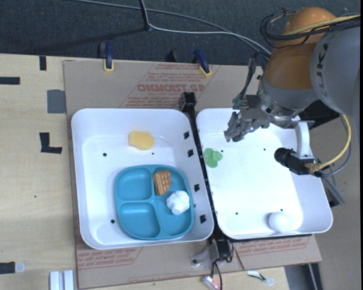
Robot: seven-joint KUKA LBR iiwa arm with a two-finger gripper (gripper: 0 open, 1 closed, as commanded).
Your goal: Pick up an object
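Behind bins (85,162), cardboard (163,83) reads "CHEMCAST GP".

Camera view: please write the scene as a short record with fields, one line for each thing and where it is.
left bin: holds a blue divided tray and a yellow piece
blue tray: near side of the left bin
tray contents: brown waffle-like piece, white crumpled object
yellow piece: on the bin floor, beyond the tray
right bin: holds a green object and a white ball
green object: by the left wall
white ball: near corner
gripper: above the right bin, right of the green object, nothing seen between the fingers
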